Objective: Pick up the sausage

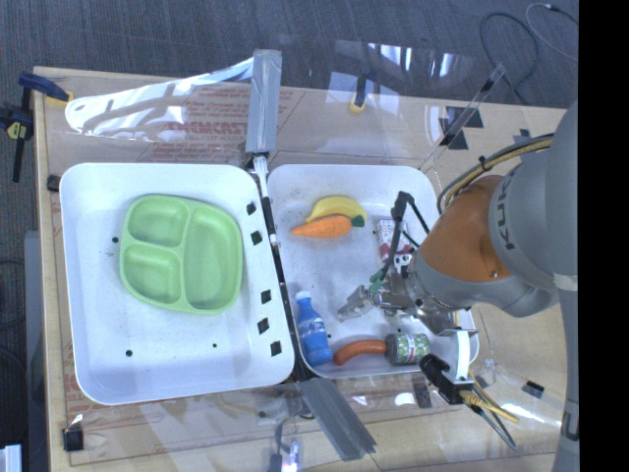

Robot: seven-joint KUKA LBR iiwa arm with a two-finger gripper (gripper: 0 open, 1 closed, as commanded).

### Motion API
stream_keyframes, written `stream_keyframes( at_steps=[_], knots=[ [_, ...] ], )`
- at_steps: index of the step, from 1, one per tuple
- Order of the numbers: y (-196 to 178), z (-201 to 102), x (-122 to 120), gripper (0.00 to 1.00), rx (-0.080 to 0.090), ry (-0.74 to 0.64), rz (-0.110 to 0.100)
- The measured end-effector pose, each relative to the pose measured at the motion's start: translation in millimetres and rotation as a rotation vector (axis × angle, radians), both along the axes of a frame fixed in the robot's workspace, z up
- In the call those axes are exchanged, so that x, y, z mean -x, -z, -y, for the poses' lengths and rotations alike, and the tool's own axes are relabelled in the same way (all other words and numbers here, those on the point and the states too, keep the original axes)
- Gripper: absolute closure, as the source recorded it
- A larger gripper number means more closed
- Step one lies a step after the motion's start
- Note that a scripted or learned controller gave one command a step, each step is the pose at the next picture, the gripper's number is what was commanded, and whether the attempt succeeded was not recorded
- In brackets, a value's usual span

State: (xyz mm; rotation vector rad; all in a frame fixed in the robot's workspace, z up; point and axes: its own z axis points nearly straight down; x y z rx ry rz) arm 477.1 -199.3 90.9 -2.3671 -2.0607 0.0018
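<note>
Right bin point(295, 180): jaws low over its floor, state cannot be told. Sausage point(360, 349) lies just below the jaws near the bin's front wall, apart from them, untouched. Green can point(409, 347) touches its right end; blue bottle point(313, 328) to its left. Carrot point(322, 228) and banana point(336, 206) well above the jaws. Left bin point(84, 195): green divided plate point(182, 254).

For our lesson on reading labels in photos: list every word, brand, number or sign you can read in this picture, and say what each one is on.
"KU", white letters running down the grey arm near the picture's right edge; the rest is cut off.
Red print on the clear plastic sheet behind the bins: too blurred to read.
Label on the blue bottle: too small to read.
Label on the small green can: too small to read.
</note>
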Motion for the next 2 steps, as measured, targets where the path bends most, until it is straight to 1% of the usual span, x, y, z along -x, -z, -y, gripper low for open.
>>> stream_keyframes(
  at_steps=[1,2],
  knots=[
    [-55,-15,-37,0.00,0.000,-0.051,0.000],
    [-54,-40,-56,0.00,0.002,-0.355,0.003]
  ],
)
